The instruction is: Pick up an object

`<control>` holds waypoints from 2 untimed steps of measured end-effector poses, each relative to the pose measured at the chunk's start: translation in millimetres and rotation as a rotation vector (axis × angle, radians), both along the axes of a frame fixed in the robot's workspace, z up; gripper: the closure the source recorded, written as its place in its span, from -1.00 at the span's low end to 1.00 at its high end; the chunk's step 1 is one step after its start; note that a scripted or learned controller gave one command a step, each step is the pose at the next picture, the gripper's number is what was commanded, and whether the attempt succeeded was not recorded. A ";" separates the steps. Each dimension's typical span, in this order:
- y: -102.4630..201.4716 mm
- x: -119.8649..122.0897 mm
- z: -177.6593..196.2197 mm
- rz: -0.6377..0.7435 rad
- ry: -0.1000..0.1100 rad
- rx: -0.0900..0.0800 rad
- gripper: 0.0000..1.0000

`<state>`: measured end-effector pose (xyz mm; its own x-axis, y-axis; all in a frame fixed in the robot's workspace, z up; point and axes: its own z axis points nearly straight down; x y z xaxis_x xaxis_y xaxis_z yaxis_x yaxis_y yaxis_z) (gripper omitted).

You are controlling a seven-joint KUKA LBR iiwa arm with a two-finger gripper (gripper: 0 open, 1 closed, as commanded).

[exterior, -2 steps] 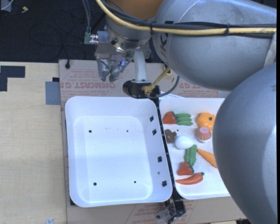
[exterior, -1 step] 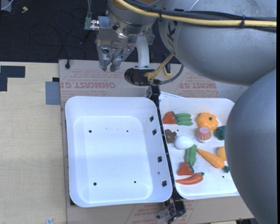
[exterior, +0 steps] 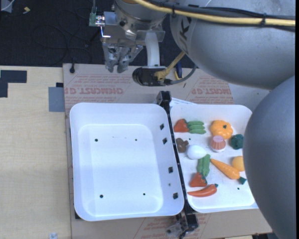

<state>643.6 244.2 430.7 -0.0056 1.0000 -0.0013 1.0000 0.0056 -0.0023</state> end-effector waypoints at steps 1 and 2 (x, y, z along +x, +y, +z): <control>0.4 -0.2 15.3 0.002 0.000 0.000 1.00; 0.3 -0.2 26.3 0.004 0.000 0.000 1.00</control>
